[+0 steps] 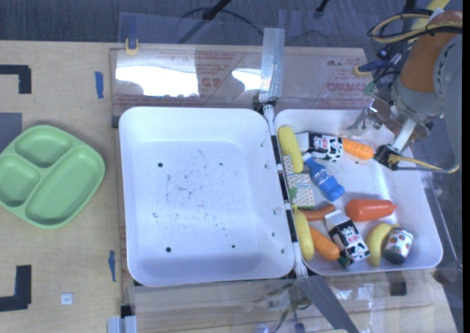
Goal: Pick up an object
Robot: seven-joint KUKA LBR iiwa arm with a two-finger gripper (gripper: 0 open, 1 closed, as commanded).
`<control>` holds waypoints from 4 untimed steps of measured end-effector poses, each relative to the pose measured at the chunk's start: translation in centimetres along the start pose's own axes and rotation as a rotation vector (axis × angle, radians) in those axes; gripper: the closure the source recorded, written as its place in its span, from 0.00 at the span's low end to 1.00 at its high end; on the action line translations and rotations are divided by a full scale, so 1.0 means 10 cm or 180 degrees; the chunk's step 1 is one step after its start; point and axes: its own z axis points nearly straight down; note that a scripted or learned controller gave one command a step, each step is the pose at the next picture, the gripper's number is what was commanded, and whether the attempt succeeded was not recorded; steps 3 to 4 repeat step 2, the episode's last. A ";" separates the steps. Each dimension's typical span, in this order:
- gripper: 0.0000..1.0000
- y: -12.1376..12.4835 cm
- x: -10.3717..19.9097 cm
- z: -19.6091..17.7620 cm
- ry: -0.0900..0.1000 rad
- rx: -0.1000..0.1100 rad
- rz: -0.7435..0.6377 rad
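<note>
The right bin (429, 210) holds several toy foods. A yellow corn cob (290, 146) lies by the divider, with a cow-patterned carton (325, 145) and an orange carrot (358, 149) to its right. A blue bottle (323, 178) sits mid-bin and a red-orange pepper (371, 209) lies further front. At the front are a banana (303, 234), a second carrot (325, 243), another cow carton (349, 240), a small yellow fruit (379, 242) and a grey round thing (397, 245). My gripper (376, 121) hangs over the bin's back right corner, just right of the first carrot, with nothing seen in it.
The left bin (198, 192) sits beside the right one, with a raised divider between them. A green divided plate (48, 175) lies on the bench at far left. Clear plastic walls (220, 67) stand behind both bins. A patterned card (297, 184) lies by the divider.
</note>
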 end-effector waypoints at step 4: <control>0.00 0.17 0.04 0.21 0.0017 0.0093 -0.1277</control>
